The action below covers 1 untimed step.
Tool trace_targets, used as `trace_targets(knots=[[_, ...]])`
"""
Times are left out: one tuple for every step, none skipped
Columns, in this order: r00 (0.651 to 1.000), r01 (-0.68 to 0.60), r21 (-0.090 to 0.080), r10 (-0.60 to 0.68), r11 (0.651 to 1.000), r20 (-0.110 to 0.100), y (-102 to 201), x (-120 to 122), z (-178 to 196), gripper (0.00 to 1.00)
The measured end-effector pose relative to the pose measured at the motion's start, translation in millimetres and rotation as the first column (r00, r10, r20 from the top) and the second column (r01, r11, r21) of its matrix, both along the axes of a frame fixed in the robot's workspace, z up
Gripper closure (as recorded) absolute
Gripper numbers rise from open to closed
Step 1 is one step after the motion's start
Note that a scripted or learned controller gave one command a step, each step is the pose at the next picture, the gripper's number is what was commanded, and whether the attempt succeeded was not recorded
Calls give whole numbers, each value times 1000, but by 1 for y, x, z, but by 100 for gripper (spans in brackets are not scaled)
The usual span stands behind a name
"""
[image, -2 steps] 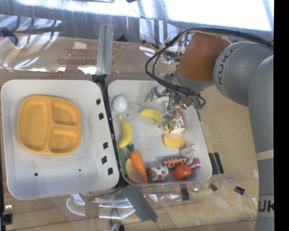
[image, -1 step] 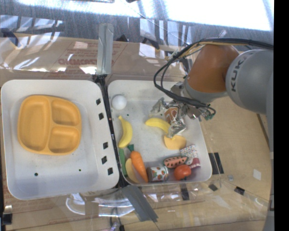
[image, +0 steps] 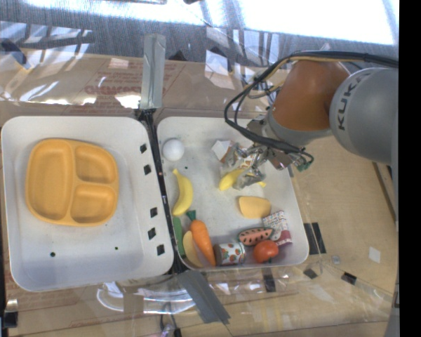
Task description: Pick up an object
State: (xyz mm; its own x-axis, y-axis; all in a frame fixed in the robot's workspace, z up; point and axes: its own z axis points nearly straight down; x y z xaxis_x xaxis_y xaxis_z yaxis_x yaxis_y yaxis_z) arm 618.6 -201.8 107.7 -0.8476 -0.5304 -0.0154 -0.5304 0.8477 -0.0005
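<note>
Nearest, along the right bin's [image: 295, 220] front wall, a carrot [image: 202, 241], small can [image: 229, 253] and tomato [image: 265, 250] sit packed together; a lift here could drag neighbours along. Farther back the claw [image: 251, 166] is low over a crinkled wrapper [image: 228, 154] and a small yellow piece [image: 227, 182], the likeliest target; whether it is open I cannot tell, and the foil could slip. The left bin [image: 28, 258] holds a yellow tray [image: 71, 182]. Beyond, cardboard [image: 91, 83] covers the counter.
</note>
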Motion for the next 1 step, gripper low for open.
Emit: trace_targets(knots=[[1000,-25,-10,25,1000,0,57,40,134,100]])
